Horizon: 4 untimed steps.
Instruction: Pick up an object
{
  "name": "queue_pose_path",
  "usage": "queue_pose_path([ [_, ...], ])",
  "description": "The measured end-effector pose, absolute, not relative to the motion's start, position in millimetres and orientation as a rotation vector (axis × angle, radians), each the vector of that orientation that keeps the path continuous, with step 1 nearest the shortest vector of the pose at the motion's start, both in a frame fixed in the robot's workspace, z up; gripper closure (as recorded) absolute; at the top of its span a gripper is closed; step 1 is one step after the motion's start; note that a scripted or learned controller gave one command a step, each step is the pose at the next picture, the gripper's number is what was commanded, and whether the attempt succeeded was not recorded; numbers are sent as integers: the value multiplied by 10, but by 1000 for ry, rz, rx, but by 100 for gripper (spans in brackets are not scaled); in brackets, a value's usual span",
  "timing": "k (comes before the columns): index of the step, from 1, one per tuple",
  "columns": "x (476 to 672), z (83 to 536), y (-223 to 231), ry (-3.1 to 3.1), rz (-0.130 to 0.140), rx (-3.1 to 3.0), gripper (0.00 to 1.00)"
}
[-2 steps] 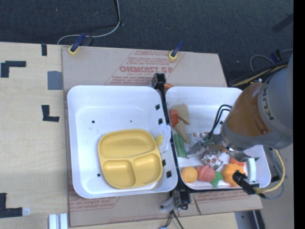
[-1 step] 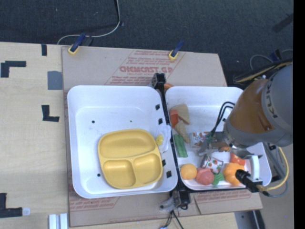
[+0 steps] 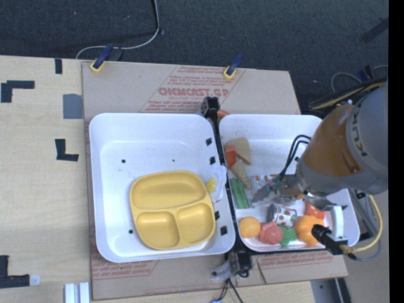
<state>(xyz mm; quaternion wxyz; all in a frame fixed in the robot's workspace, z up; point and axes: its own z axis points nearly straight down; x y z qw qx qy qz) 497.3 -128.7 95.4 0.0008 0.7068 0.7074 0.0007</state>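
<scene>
Candidate objects all sit in the right-hand shallow white bin (image 3: 252, 126), mostly toward its near edge and left wall.

- Small round orange ball-like piece (image 3: 250, 226), near front-left corner.
- Red rounded piece (image 3: 271, 233), just beside it to the right, touching or nearly so.
- Small green leafy bit (image 3: 288, 235), right of the red one.
- Bright orange rounded piece (image 3: 307, 228), near the front rim, partly covered.
- Long green strip (image 3: 239, 192), lying flat along the left wall.
- Tan wedge-shaped piece (image 3: 240, 151) with an orange-red bit at its left edge, further back by the left wall.
- Small white item with red marks (image 3: 285, 217), mid-bin; too blurred to identify.
</scene>
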Motion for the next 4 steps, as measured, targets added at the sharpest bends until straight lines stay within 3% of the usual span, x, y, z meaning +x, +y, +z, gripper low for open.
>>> queue_pose_path([
  [1, 5395, 1528, -2303, 2208, -2, 2218, 0],
  [2, 4799, 1027, -1642, 2232, -5, 2228, 0],
  [3, 5631, 846, -1639, 2225, 2, 2214, 0],
  [4, 5612, 962, -1646, 2222, 3, 2215, 100],
])
